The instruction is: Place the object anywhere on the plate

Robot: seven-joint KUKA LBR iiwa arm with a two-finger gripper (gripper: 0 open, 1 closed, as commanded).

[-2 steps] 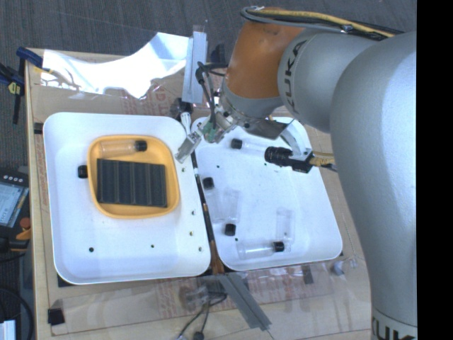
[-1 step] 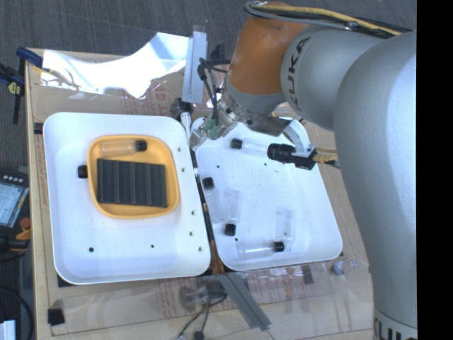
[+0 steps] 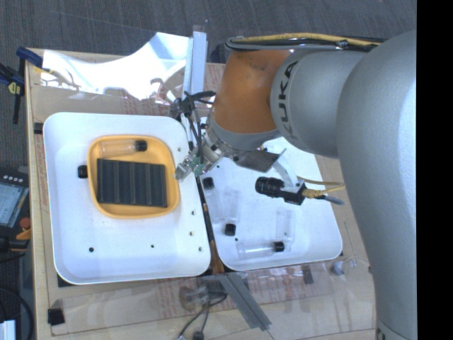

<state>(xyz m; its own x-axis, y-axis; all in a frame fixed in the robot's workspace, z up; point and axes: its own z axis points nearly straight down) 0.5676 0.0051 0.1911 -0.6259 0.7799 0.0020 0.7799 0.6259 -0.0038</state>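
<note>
A yellow plate (image 3: 106, 202) lies in the left white bin (image 3: 127, 261). A dark ridged rectangular block (image 3: 134, 183) rests flat on the plate, and a clear tube with a black cap (image 3: 132, 146) lies along the plate's far rim. My gripper (image 3: 194, 163) is mostly hidden under the orange wrist band (image 3: 248, 94). Its visible end hangs over the divider between the two bins, just right of the plate. I see nothing held at it.
The right bin (image 3: 322, 246) holds a clear tube with a black cap (image 3: 265, 247), another clear piece (image 3: 283, 222) and small black bits (image 3: 229, 229). A small black bit (image 3: 83, 171) lies left of the plate. Crumpled foil (image 3: 134, 69) lies behind the bins.
</note>
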